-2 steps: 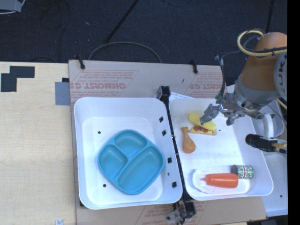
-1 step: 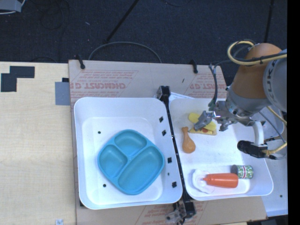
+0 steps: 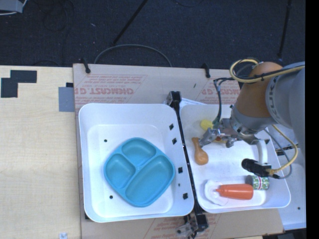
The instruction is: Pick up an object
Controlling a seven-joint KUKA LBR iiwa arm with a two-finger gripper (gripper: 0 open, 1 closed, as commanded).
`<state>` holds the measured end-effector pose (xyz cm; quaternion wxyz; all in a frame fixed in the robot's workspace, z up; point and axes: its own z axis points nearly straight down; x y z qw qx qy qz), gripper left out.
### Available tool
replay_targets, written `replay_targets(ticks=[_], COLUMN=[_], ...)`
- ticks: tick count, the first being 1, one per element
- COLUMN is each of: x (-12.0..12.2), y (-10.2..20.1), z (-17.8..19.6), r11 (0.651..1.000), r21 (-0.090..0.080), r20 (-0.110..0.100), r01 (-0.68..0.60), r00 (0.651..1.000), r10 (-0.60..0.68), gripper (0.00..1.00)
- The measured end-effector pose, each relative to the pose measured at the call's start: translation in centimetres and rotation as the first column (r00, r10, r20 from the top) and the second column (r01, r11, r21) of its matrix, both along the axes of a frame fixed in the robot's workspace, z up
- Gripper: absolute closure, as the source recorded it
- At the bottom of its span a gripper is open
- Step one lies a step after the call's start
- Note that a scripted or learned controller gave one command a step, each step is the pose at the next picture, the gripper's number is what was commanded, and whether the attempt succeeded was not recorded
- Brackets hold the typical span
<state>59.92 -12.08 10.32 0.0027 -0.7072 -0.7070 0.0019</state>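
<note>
The gripper (image 3: 212,136) hangs above a wooden spoon (image 3: 200,152), a yellow toy (image 3: 206,124) just behind; finger position cannot be told.

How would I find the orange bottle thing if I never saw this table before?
Look at the right-hand white bin, the one the grey arm reaches into. Near its front edge lies an orange bottle on its side, with a white piece at its left end. It is the longest orange thing there, bigger than the small wooden spoon farther back.
</note>
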Motion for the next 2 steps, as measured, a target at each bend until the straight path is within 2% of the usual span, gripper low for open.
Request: replay_targets(ticks=[1, 2], x=[0.0, -0.1], y=[0.1, 0.0], z=[-1.7, -0.6], r11=[1.000, 1.000], r21=[0.000, 0.000], r20=[0.001, 0.001], r01=[0.002, 0.005], r00=[1.000, 1.000], r10=[-0.002, -0.005], gripper=[0.00, 1.00])
